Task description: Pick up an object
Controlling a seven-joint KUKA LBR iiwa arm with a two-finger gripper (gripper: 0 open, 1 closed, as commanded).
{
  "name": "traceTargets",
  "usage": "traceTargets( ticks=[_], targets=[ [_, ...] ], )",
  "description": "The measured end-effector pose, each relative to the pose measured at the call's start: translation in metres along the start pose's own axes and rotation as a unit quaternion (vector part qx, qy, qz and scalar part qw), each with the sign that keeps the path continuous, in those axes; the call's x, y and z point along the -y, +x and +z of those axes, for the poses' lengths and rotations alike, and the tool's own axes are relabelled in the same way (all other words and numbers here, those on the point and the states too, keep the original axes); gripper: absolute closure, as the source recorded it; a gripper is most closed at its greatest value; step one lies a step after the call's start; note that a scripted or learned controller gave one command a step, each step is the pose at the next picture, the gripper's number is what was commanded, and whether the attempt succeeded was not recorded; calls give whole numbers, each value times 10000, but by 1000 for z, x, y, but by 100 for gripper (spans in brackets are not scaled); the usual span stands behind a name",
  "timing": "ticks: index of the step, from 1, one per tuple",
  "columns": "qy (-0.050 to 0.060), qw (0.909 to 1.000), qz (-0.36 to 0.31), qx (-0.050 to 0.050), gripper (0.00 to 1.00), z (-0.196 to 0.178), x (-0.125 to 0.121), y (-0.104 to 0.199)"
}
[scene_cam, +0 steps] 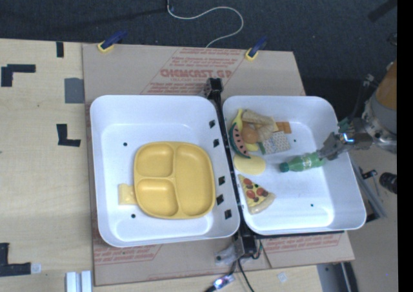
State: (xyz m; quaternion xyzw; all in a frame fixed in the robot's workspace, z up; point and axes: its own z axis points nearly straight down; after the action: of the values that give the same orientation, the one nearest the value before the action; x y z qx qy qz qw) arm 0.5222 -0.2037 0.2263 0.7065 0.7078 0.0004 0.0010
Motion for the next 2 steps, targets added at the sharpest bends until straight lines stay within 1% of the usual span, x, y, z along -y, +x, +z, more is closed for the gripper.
traceTargets(
  ticks=[1,2],
  targets=[
    [18,10000,-25,-12,100,8,-18,55],
    [9,10000,-32,-13,100,2,-47,112]
  ],
)
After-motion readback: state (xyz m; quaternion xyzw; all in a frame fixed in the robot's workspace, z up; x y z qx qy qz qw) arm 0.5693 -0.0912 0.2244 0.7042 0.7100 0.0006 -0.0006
